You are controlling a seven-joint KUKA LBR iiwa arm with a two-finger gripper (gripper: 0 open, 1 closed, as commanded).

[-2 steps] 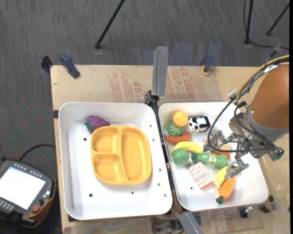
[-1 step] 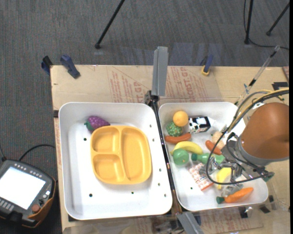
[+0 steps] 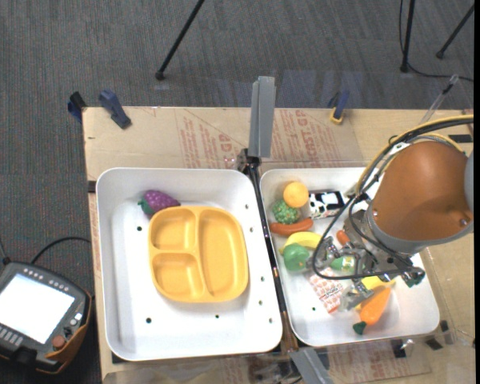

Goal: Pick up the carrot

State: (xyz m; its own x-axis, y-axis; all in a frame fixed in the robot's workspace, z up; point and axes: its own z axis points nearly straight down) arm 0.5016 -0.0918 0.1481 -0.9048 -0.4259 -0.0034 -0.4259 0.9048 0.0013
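The carrot (image 3: 374, 306) lies at the lower right of the frame, touching the gripper (image 3: 360, 282), whose grip I cannot tell; crowded by other toys, it could slip or roll away.

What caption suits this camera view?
Robot hand hovering above carrot in right bin; yellow tray left.

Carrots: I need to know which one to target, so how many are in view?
2. One carrot lies near the right bin's front, beside the gripper; another carrot lies at its left, below the broccoli. The arm may hide more.
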